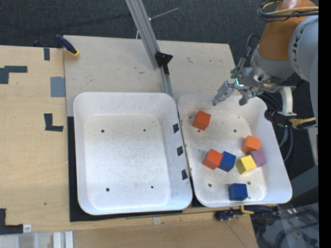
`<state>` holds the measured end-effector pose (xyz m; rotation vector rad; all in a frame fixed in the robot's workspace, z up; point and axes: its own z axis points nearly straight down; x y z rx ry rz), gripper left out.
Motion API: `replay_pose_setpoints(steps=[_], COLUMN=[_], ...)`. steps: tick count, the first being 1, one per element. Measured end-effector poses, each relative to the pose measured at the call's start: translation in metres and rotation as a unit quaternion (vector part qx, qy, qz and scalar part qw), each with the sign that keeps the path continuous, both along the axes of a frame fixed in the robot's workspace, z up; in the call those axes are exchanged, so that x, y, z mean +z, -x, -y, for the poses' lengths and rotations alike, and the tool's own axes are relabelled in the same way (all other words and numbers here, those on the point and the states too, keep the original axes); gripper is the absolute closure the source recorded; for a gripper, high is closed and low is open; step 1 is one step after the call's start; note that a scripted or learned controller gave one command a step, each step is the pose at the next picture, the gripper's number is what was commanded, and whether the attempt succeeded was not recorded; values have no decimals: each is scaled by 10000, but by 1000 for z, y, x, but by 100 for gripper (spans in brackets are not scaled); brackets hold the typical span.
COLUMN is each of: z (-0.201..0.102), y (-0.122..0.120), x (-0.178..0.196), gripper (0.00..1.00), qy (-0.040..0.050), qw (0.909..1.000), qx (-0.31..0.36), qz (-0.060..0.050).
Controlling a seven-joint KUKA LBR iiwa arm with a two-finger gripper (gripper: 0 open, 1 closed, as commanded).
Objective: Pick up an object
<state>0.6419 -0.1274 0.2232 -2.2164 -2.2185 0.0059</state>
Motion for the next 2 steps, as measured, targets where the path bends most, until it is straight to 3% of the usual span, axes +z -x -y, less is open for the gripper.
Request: replay_pose_setpoints(steps=[1,2], z=[0,2], y=[-1,-1], x=[3,-62], gripper=[0,0], qy=[8,9], qw=[10000,10000], qx=[7,1], qz=[24,-7])
